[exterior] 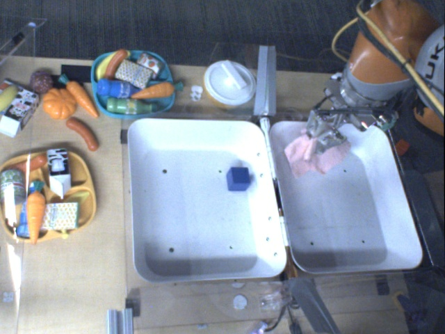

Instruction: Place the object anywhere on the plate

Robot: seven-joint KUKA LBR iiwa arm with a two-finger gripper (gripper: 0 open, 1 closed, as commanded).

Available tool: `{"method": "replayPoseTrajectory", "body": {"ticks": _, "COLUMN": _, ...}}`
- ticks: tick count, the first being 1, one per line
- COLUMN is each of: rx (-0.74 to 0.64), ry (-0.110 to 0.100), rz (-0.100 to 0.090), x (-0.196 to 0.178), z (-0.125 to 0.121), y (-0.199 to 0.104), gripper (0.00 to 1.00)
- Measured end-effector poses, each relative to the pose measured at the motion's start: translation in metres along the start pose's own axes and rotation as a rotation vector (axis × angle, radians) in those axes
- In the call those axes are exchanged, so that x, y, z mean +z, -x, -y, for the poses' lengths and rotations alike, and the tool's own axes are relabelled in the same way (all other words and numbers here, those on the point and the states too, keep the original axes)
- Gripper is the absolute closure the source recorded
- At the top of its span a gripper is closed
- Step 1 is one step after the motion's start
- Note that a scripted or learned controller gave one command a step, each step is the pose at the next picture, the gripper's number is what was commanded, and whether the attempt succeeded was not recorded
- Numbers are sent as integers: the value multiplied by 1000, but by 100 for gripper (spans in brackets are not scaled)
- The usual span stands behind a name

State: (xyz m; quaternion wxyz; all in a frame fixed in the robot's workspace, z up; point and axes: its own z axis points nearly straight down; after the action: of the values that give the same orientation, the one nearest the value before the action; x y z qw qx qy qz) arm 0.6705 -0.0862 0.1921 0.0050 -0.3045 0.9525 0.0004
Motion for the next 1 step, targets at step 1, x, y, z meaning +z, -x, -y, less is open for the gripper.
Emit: {"method": "replayPoseTrajectory", "body": {"ticks": 1, "rx": 2, "ry": -1, "rz": 0, "x": -35, "z": 0, "y": 4, "gripper": 100}}
